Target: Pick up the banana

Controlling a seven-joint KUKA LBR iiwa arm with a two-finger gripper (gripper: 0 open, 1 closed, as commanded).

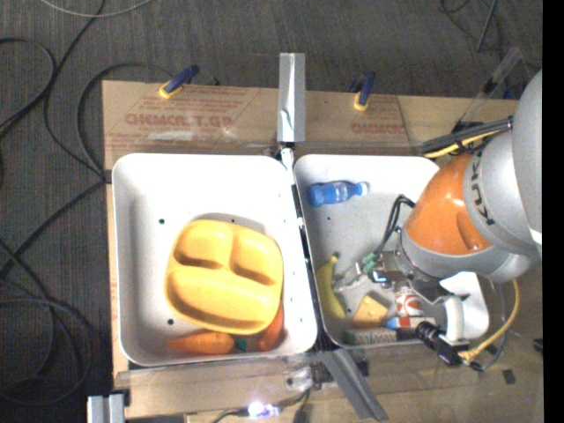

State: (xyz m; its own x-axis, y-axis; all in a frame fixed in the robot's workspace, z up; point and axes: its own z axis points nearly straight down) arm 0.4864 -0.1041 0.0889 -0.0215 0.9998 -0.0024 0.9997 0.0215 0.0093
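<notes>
Camera view: one banana (330, 291), two bins (141, 236).

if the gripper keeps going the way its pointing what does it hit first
Most likely the banana: the gripper points toward the view's left, and the banana lies just past it by the right bin's left wall. Depth is unclear from above.

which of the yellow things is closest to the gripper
The banana, lying along the left wall of the right bin, just left of the gripper. The big yellow tray sits in the left bin, farther away.
</notes>
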